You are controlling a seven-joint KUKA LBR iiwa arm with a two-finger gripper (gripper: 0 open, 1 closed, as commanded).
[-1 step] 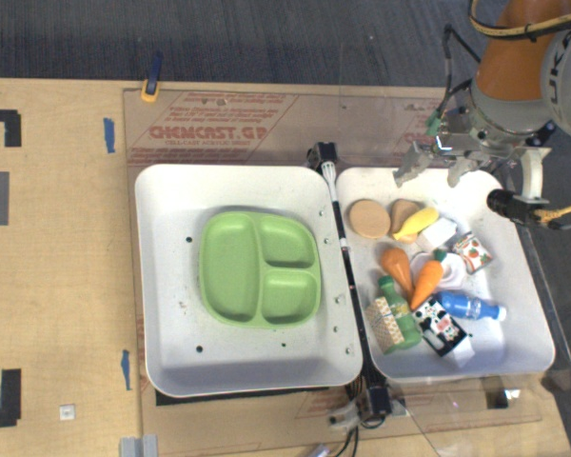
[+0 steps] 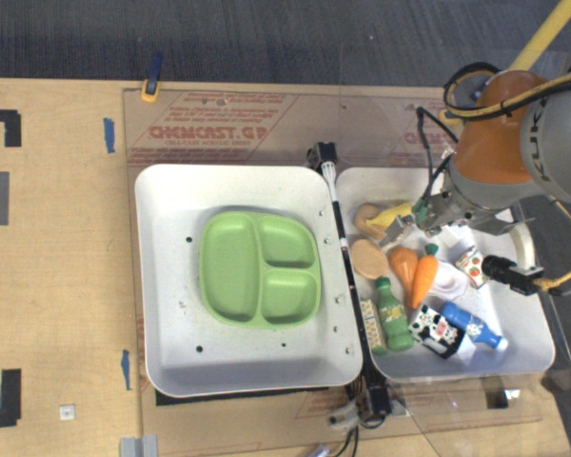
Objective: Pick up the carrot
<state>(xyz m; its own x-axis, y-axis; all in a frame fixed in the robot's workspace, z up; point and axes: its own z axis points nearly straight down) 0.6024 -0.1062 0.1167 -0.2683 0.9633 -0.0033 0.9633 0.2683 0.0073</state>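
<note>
While gripper (image 2: 436,219) hovers nearby | carrot (image 2: 424,276) lies in rt bin (image 2: 542,350)

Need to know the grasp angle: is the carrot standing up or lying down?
Lying down: the carrot rests lengthwise among other toys in the right bin.

Red mirrored lettering runs across the clear plastic sheet (image 2: 219,122) lying on the bench behind the two white bins, its largest line reading roughly "CHEMCAST GP" when reversed; the smaller lines above it are too fine to make out. Labels on the green bottle (image 2: 393,317) and the blue bottle (image 2: 471,327) in the right bin (image 2: 533,350) are too small to read
</note>
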